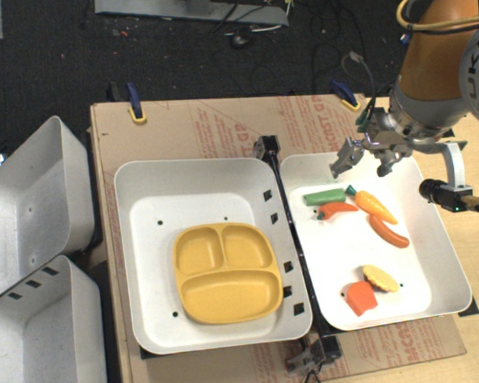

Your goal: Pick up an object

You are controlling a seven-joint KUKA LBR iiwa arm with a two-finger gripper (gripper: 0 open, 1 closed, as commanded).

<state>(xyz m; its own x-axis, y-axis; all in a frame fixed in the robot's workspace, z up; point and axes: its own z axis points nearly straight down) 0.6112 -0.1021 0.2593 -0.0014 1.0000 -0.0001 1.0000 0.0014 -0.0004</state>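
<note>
Left bin (138, 257) white; divided tray (227, 272) yellow. Right bin (437, 247) white; green piece (324, 196), orange carrot (375, 206), orange-red sausage (388, 231), yellow slice (381, 278), orange-red block (360, 297). Tabletop (211, 128) brown with red print.

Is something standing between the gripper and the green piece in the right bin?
Nothing visible does. The gripper hangs above the right bin's far end, and the green piece lies uncovered just below it, beside the orange pieces.
</note>
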